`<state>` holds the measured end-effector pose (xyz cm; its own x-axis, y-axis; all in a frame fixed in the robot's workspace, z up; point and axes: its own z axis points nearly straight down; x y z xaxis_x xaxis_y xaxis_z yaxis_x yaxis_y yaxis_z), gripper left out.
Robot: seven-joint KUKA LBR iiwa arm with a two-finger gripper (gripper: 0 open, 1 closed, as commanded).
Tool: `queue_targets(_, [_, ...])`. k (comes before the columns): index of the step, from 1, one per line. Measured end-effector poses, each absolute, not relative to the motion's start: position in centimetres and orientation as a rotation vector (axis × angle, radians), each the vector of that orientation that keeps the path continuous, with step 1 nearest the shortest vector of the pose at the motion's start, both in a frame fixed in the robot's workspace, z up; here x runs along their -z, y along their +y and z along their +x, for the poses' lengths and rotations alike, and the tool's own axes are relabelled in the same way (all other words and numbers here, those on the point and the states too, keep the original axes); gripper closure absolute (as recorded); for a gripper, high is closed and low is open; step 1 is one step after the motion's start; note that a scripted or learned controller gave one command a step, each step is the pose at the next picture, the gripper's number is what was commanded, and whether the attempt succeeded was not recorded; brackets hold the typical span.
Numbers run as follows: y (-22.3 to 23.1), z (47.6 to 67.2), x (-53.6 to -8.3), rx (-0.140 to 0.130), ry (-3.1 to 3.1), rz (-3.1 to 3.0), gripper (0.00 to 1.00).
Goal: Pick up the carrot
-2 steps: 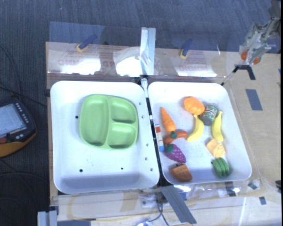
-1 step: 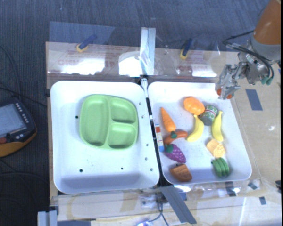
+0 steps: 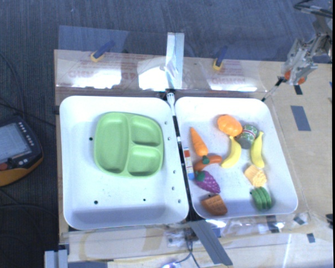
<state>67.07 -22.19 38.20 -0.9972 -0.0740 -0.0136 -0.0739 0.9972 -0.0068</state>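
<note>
The carrot is an orange cone lying near the left wall of the right bin, its tip pointing toward the far side. A smaller orange piece with a green end lies just below it. My gripper hangs at the upper right, outside the bins and over the bench, well away from the carrot. Nothing shows in it.
The right bin also holds an orange fruit, two bananas, purple grapes, a green vegetable and other toy food. A green divided plate lies in the left bin. A handheld pendant sits far left.
</note>
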Motion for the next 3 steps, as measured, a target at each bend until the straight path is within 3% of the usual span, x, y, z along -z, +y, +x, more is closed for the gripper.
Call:
queue_targets(1, [-18.7, 66.9, -27.8, -0.007, 3.147, -0.077, 1.00])
queue_targets(2, [-18.9, 67.0, -28.4, -0.001, 3.138, -0.075, 0.00])
queue_targets(3, [-13.5, 59.9, -16.4, -0.005, 3.149, -0.142, 0.00])
